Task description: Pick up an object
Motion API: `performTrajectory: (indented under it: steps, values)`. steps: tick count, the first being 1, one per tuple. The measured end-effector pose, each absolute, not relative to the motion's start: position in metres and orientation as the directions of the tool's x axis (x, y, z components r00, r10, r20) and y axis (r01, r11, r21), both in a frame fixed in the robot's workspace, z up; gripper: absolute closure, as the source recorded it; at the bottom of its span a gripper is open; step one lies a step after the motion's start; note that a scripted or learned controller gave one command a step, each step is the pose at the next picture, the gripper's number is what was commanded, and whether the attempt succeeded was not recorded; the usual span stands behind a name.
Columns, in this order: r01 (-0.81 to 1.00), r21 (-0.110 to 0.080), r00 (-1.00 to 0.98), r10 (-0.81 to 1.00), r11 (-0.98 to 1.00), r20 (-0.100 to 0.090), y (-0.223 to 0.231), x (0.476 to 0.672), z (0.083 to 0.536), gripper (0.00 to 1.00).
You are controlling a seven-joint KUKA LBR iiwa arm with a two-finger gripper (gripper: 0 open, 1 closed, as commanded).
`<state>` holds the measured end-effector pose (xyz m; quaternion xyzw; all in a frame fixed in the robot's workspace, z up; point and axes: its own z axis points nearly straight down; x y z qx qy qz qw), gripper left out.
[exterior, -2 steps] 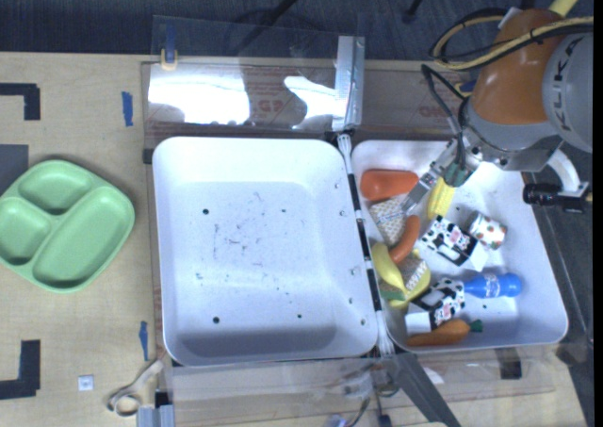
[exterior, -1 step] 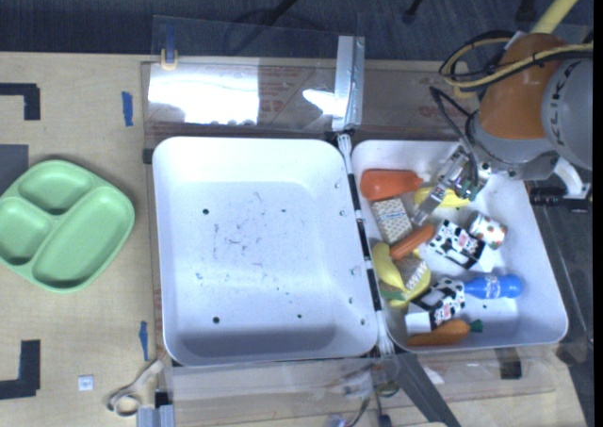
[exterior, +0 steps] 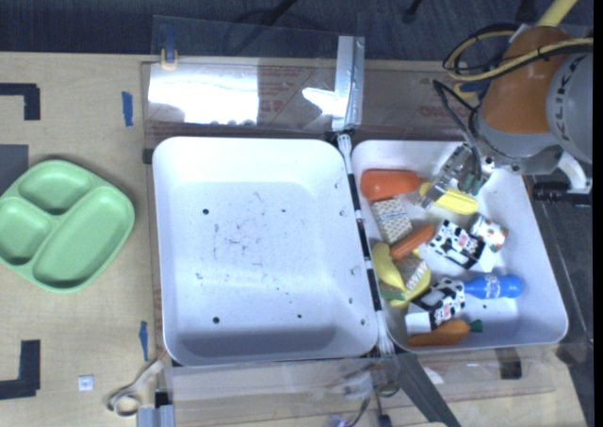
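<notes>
From the overhead camera I see the arm (exterior: 528, 95) entering at the upper right of the frame, its orange band above the right bin (exterior: 542, 255). The gripper (exterior: 459, 171) sits low over the upper part of that bin, just above a yellow piece (exterior: 452, 200) and beside an orange block (exterior: 389, 183); I cannot tell how the jaws stand, and nothing is plainly caught by them. The right bin is crowded: a checked packet (exterior: 393, 219) below the orange block, a small orange sausage shape (exterior: 413, 241), a black-and-white cow toy (exterior: 462, 244), a banana (exterior: 388, 270) against the bin's left wall, a blue bottle (exterior: 492, 287), a second cow-patterned toy (exterior: 443, 301), and a carrot (exterior: 443, 331) along the lower edge. The left bin (exterior: 254, 246) fills the middle of the frame, white with faint scuffs. At the far left a green divided plate (exterior: 61, 224) rests on the bench (exterior: 75, 95).
</notes>
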<state>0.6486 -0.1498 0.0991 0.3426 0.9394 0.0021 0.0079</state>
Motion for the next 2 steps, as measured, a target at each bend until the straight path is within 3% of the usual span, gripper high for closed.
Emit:
performTrajectory:
  steps: [1, 2]
  values:
    - [0.752, 0.004, -0.659, 0.752, 0.659, -0.004, -0.097, 0.644, 0.184, 1.00]
    - [0.643, 0.004, -0.766, 0.643, 0.766, -0.006, -0.075, 0.656, 0.281, 1.00]
